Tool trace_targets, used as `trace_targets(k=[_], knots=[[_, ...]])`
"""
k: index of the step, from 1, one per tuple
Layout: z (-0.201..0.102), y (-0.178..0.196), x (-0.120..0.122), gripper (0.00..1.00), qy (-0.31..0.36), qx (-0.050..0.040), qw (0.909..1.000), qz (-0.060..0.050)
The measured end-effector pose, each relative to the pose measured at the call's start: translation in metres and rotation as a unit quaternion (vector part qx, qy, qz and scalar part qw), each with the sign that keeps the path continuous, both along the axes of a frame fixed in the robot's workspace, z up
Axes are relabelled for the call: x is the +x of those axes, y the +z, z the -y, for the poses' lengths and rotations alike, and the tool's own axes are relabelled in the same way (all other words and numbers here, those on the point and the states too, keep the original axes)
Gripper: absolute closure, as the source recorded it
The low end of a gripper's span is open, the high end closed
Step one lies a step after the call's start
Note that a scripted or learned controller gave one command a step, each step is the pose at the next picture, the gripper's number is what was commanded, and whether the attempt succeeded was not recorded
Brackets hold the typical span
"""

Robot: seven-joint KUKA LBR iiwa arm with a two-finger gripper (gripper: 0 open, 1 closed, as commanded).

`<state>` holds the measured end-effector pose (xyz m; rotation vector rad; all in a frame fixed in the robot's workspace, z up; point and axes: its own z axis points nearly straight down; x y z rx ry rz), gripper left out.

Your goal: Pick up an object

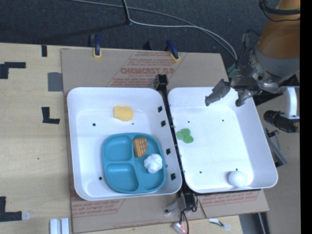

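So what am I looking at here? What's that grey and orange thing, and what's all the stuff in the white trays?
That is a robot arm, seen by one camera fixed above the bench, looking down at a slant. It reaches in from the right. At its tip is a gripper whose two fingers are spread apart above the right bin, holding nothing. That bin holds a green object and a white ball. The left bin holds a yellow object and a blue divided tray with a tan piece and a white lump.
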<state>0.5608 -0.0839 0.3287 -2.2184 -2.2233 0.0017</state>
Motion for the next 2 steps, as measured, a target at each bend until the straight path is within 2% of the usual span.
trace_targets(k=[1,2], knots=[[-0.007,-0.046,-0.039,0.00,-0.001,0.0002,1.0000,-0.002],[-0.038,-0.021,-0.069,0.00,0.000,0.0003,1.0000,0.001]])
